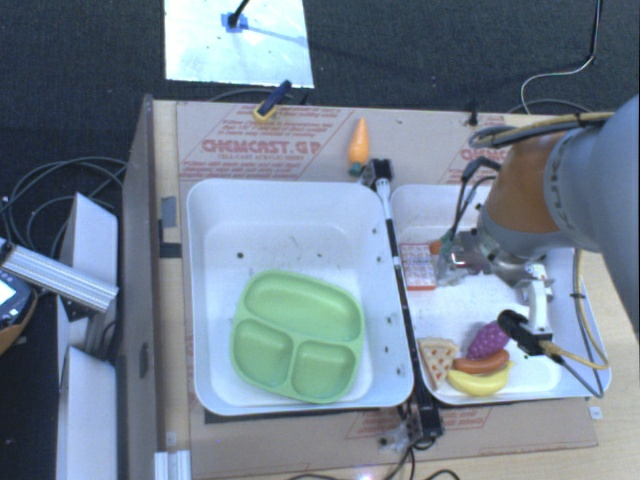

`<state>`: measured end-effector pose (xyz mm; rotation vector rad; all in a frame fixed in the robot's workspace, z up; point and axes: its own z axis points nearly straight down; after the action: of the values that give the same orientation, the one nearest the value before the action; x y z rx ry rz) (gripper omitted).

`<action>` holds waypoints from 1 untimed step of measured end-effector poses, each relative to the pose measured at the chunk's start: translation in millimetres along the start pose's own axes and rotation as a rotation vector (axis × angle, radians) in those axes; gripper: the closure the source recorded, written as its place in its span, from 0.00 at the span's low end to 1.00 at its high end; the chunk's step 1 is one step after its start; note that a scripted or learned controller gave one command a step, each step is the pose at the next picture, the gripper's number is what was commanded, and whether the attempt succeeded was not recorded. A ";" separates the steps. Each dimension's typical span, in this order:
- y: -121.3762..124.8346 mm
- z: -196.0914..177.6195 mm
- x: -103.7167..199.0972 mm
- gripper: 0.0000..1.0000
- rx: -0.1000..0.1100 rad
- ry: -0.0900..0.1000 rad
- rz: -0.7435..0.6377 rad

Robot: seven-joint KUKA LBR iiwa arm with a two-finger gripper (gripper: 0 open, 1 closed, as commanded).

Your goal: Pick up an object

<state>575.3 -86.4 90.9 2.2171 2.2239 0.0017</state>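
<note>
Progress looks slight: nothing shows as lifted, and the grasp itself seems not yet made. At the right of the frame the arm [560, 193] reaches down into the right bin [575, 383], its gripper [455, 260] low near that bin's upper left part, beside a small red-and-white card-like item [417, 266] lying against the divider. Whether the pincer is released or clenched I cannot tell, since the wrist hides its tips, and no object appears between them. Candidate things lie lower in the same bin, well clear of the tool: a purple grape cluster [488, 340], a banana [478, 382] with a red sausage-like piece [480, 364] touching it, and a cracker-coloured wedge [437, 358]. In the left bin [215, 208] rests a green divided plate [297, 335]. An orange carrot toy [358, 142] lies outside, above the bins. Closing on something and raising it both remain, by my reading.
</note>
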 end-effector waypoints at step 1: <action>71.2 6.2 -1.2 0.00 -0.001 0.000 -0.001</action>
<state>646.5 -87.3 84.8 2.2148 2.2246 0.0028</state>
